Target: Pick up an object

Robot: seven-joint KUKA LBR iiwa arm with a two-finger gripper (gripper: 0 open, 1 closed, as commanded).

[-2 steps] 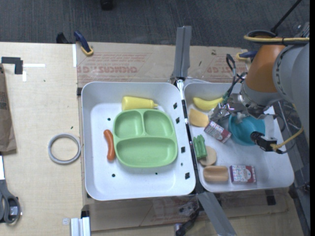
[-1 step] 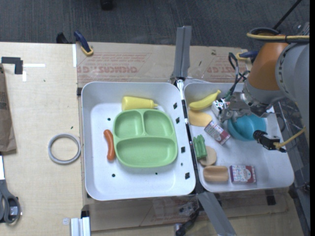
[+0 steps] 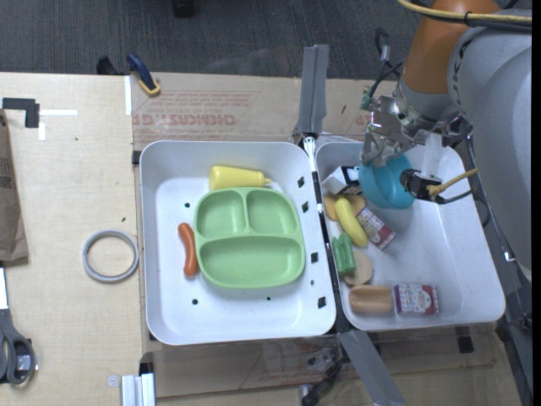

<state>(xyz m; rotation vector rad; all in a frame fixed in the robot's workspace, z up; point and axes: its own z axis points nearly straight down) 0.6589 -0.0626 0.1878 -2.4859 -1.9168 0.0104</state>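
Up at the twelve o'clock end of the right bin (image 3: 456, 244): the gripper (image 3: 385, 146), reaching in from three o'clock, hanging directly over a teal pot (image 3: 385, 186) and either touching its top or just short of it. Impossible to tell how wide the gripper stands or whether it has hold of anything, its tip being blurred against the pot. Teal pot resting near the bin's back wall, upright as far as can be made out. At eight o'clock of the pot, just beside it, a banana (image 3: 348, 218) lying lengthwise; touching the banana at its four o'clock side, a small packet (image 3: 377, 229). Further toward six o'clock, a green stick (image 3: 342, 254) against the bin's nine o'clock wall, with a tan disc (image 3: 363, 269) just beside it. Along the six o'clock edge, a bread roll (image 3: 370, 299) and a red-and-white carton (image 3: 416, 299), side by side and touching. In the left bin (image 3: 169, 299), a green divided plate (image 3: 249, 237) in the middle, a yellow bottle (image 3: 237, 177) on its side at twelve o'clock of the plate, an orange sausage (image 3: 189, 249) at nine o'clock. Out on the bench, at nine o'clock of the left bin, a ring of tape (image 3: 110, 255); at seven o'clock, scissors (image 3: 15, 358).
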